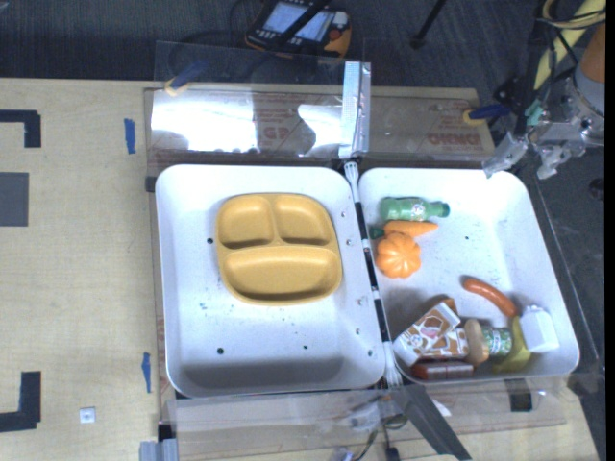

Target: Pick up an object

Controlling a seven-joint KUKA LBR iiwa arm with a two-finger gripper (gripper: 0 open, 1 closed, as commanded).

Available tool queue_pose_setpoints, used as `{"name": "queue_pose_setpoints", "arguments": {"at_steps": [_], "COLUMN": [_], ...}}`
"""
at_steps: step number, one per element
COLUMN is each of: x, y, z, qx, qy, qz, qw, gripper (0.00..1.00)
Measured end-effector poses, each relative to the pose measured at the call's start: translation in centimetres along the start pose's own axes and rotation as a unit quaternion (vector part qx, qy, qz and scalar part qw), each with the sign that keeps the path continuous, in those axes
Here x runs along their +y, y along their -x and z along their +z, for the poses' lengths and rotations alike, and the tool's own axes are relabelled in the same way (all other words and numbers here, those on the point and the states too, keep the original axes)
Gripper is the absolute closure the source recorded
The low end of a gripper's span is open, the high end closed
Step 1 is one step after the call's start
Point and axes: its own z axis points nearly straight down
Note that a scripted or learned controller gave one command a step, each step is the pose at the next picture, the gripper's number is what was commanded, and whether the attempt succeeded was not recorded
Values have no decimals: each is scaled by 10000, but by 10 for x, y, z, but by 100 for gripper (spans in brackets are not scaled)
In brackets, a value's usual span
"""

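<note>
Reaching from the far right corner toward a bin of small items

Starting with the largest: two white bins sit side by side, the left bin (183, 286) bearing a yellow divided plate (279, 248), the right bin (538, 229) holding every candidate for picking. The arm (586, 75) hangs at the upper right, its gripper (524, 152) over the right bin's far right corner, apart from all objects; whether it is released or clenched cannot be told at this size. From it, the objects lie leftward and nearer the camera. Closest, by my judgement, are the green bottle (413, 207), lying with its long axis left-right, the carrot (411, 228) just beside it and the small pumpkin (398, 255). The sausage (490, 296) lies diagonally, and the carton (432, 334) crowds the near edge
</note>
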Motion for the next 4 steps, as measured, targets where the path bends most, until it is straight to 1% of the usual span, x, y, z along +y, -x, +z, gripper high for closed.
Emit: {"name": "queue_pose_setpoints", "arguments": {"at_steps": [1, 2, 3, 4], "x": [-4, -57, -98, -160], "y": [-46, -101, -106, -53], "z": [140, 154, 153, 154], "qx": [-7, 4, -1, -17], "qy": [14, 33, 50, 45], "qz": [175, 390, -405, 6], "qw": [9998, 9992, 9992, 10000], "gripper": [0, 0, 0, 0]}}
